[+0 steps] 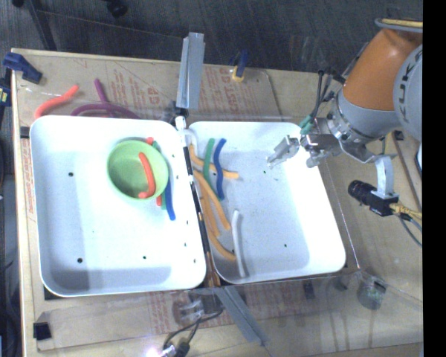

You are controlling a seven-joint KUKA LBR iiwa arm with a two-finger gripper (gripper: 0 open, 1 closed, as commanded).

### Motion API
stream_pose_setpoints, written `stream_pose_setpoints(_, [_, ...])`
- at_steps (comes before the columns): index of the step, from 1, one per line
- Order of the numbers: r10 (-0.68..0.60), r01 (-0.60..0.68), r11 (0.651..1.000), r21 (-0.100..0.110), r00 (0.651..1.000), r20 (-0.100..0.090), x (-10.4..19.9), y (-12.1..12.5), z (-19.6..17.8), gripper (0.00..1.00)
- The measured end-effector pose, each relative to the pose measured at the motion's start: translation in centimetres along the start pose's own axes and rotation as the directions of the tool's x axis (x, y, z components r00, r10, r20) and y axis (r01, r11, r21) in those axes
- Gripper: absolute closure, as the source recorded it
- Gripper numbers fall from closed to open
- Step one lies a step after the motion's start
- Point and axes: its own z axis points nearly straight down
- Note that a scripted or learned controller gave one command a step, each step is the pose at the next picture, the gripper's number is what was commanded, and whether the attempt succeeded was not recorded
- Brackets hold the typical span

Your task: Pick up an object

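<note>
The grey arm (372,103) with its orange band reaches in from the right, and its gripper (282,152) hangs over the far right part of the right bin (282,259). The fingers (288,146) stand slightly apart with nothing between them, clear of every object in the bin.

The objects lie well to the left of the gripper, along the left side of the right bin: a blue curved strip (218,166) beside a green strip (209,162), orange strips (208,199) running near to far under them, and a white strip (237,240) towards the near wall.

In the left bin (74,259) a green bowl (130,171) sits towards the far right part, with a red curved strip (146,175) lying across it and a blue strip (169,203) just beside it on the right.

On the bench (297,326) beyond the left bin lie an orange-red strip (56,101) and a purple loop (104,108). A grey metal bar (189,69) stands at the far end of the gap between the two bins.
</note>
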Motion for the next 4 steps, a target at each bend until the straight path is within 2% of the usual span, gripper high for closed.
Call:
stream_pose_setpoints(1, [0.048, -0.048, 0.999, 0.002, 0.999, -0.001, 6.0, 4.6, 5.2, 0.00])
stream_pose_setpoints(2, [-0.099, 0.099, 0.995, -0.006, 0.995, 0.000, 6.9, 8.9, 16.4, 0.00])
stream_pose_setpoints(3, [-0.105, 0.105, 0.994, -0.007, 0.994, -0.004, 7.3, 9.1, 15.3, 1.00])
stream_pose_setpoints(4, [-0.279, 0.279, 0.960, -0.003, 0.960, 0.003, 10.7, 8.0, 3.5, 1.00])
